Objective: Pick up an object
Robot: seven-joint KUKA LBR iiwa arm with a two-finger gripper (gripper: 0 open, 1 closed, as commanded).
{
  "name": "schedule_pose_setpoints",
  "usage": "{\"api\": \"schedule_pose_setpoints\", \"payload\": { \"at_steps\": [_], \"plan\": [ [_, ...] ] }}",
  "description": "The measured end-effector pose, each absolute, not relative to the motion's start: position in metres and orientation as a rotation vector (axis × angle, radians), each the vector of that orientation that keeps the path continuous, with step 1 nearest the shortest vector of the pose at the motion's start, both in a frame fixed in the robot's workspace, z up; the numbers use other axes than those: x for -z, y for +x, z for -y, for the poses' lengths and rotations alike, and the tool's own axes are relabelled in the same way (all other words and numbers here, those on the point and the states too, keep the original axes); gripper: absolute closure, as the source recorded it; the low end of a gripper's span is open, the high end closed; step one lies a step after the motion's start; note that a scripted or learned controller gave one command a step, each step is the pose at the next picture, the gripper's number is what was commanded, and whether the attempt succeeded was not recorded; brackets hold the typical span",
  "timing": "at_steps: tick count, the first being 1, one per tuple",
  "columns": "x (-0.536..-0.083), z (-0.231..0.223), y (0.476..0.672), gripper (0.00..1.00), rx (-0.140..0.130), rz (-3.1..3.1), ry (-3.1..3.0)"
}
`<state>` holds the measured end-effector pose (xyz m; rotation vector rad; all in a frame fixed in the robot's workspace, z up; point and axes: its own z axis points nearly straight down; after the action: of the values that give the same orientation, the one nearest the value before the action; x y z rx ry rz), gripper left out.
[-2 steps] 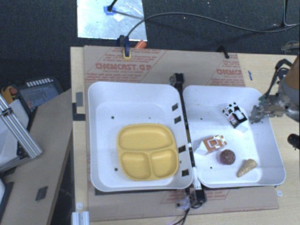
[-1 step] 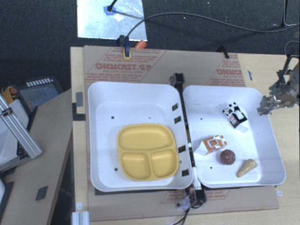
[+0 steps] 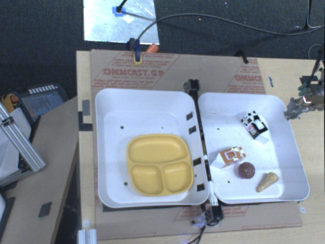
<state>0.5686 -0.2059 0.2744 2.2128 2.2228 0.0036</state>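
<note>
Two white bins side by side on the bench, arm at the far right edge, nothing seen in its grip.

Left bin (image 3: pixel 109 111) held a yellow divided tray (image 3: pixel 160 163), three compartments, lying flat toward the near side. Right bin (image 3: pixel 223 111) held four small objects: a black-and-white patterned piece (image 3: pixel 253 124) toward the far right; an orange-and-white packet (image 3: pixel 231 156) near the centre divider; a dark brown round item (image 3: pixel 247 170) just beside the packet on the near side; a tan cone-shaped item (image 3: pixel 267 181) just right of the round one, near the front wall. Gripper (image 3: pixel 297 108) sat outside and just above the right bin's right rim, well apart from all four objects. Too small and blurred there; could not tell its state.
</note>
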Motion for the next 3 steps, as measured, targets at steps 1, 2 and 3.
{"api": "schedule_pose_setpoints", "payload": {
  "at_steps": [1, 2, 3],
  "plan": [
    [-0.271, 0.147, 0.561, 1.00, -0.003, -2.232, 2.211],
    [-0.270, 0.087, 0.568, 1.00, -0.004, -2.232, 2.209],
    [-0.263, 0.032, 0.578, 1.00, -0.004, -2.233, 2.210]
  ]
}}
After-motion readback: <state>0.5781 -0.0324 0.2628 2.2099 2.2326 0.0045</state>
